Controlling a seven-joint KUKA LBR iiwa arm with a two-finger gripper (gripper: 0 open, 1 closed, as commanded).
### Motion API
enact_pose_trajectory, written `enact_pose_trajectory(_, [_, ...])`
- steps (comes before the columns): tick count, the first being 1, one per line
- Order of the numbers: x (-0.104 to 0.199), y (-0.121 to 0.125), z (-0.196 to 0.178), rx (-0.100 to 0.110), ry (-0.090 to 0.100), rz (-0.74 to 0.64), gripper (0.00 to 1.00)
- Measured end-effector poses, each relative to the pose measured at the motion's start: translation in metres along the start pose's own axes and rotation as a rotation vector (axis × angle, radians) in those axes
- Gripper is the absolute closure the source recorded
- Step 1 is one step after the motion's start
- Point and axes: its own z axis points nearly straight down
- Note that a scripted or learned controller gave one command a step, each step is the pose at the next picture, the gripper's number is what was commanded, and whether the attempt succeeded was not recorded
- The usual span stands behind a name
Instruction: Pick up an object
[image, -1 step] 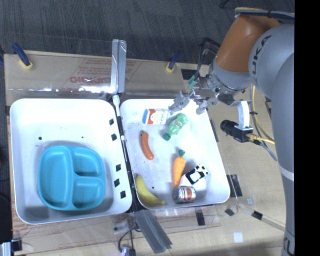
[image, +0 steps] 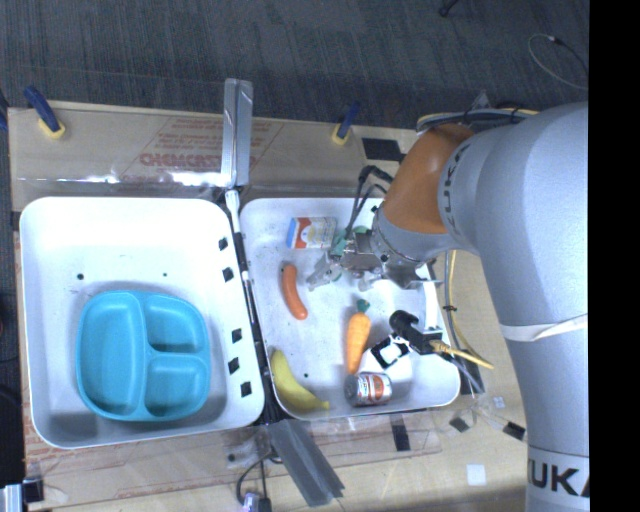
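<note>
While you are looking down on the table (image: 120, 140), the left shallow white bin (image: 120, 250) is holding a light-blue divided plastic plate (image: 145, 355), lying flat. The right shallow white bin (image: 265, 230) is carrying the loose things: a small white, blue and orange carton (image: 312, 232) at its far end, a red-orange sausage (image: 293, 291) below that, an orange carrot (image: 356, 342) toward the middle, and a yellow banana (image: 290, 385) and a red-labelled metal can (image: 372, 388) lying at the near edge. The claw (image: 330, 268) is hanging over this bin, between the carton and the sausage. You cannot tell whether it is spread or pressed together.
</note>
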Motion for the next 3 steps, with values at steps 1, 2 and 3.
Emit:
enact_pose_trajectory(1, [0.055, 0.017, 0.011, -0.004, -0.001, 0.003, 0.00])
enact_pose_trajectory(2, [0.056, 0.017, 0.001, -0.004, -0.001, 0.000, 1.00])
enact_pose_trajectory(3, [0.055, 0.017, 0.001, -0.004, -0.001, 0.000, 0.00])
